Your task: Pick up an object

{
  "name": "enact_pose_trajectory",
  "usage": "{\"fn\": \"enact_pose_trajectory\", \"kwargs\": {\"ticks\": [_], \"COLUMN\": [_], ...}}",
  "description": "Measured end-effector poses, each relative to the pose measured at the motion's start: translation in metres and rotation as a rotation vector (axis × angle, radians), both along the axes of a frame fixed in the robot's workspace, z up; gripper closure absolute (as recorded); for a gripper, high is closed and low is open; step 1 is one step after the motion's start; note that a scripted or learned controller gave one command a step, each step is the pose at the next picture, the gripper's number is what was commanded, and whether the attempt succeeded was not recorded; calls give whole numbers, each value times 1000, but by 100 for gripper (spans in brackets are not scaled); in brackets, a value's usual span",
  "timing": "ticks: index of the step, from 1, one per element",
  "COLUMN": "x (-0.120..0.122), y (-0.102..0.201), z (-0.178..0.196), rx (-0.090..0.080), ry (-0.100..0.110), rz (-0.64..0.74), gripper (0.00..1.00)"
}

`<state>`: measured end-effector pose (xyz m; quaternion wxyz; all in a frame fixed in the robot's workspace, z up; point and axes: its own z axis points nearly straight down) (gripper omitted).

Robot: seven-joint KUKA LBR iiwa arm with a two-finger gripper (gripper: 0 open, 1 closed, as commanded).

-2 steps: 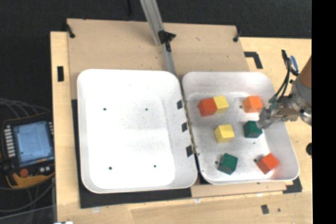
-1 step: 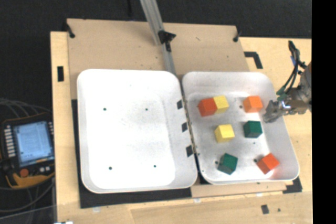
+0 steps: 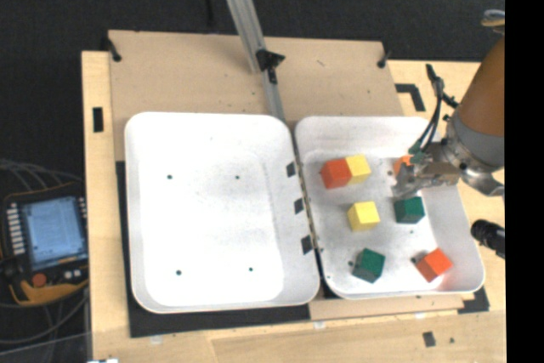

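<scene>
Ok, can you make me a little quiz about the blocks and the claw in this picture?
1. True or false: all the blocks lie in the right bin.
2. How many yellow blocks are there: A) one B) two C) three?
3. Fill in: the claw hovers just above a ____ block.

Key: 1 true. 2 B: one yellow block touches an orange block, the other yellow block sits alone. 3 green.
</scene>
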<state>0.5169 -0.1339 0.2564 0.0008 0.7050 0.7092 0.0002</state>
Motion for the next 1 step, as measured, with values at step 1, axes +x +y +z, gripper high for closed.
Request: {"fn": "enact_pose_trajectory", "kwargs": {"ticks": [1], "x": [-1], "y": [49], "z": [4], "rx": [2], "ry": [0], "rz": [2], "gripper": [100]}}
